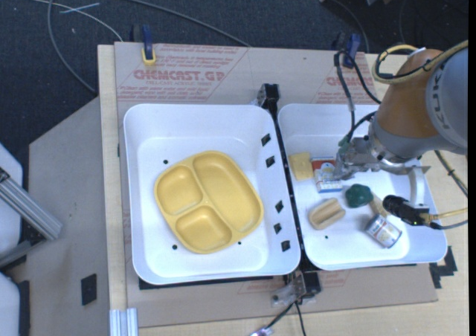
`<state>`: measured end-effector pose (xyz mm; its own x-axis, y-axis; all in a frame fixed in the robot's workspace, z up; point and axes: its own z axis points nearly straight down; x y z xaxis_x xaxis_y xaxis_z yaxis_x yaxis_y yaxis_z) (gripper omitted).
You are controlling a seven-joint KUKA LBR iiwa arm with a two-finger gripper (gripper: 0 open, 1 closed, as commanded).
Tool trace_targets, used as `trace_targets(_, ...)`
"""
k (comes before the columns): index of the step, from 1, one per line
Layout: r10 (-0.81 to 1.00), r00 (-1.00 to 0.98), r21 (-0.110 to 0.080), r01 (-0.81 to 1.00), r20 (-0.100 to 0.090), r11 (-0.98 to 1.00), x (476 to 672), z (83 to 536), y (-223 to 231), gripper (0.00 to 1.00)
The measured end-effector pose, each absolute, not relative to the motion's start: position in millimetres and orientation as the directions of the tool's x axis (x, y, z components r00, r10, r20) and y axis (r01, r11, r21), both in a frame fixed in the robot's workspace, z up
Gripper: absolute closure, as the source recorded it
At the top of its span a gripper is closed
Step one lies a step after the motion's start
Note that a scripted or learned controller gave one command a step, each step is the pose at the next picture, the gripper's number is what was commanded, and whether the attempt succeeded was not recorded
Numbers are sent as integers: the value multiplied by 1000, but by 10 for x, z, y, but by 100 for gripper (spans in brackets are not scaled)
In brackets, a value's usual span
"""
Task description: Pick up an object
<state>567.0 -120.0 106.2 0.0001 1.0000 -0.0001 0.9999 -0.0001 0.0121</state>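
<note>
Claw (343,169) low in right bin (327,123) among five small objects.

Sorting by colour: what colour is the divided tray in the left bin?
Yellow; the divided tray shows plainly in the camera view.

Bright, even overhead light w/ a cool bluish cast. White bins (141,178) nearly blown out, esp. left one's floor. Shadows soft & short: faint one under yellow tray (208,201). Dark floor (59,44) far left loses detail. Focus fair; slight softness, low res, small items on right smeary.
</note>
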Motion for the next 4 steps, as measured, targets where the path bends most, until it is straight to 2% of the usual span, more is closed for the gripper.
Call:
trace_targets(1, 1000, 0, 0, 1000, 0, 0, 5604, 1492, -1203, 100)
trace_targets(2, 1000, -1, 2, 1000, 0, 1, 5706, 2013, -1221, 100)
trace_targets(3, 1000, -1, 4, 1000, -1, 1, 5714, 2538, -1221, 100)
trace_targets(4, 1000, -4, -3, 1000, 2, 4, 5653, 2381, -725, 100)
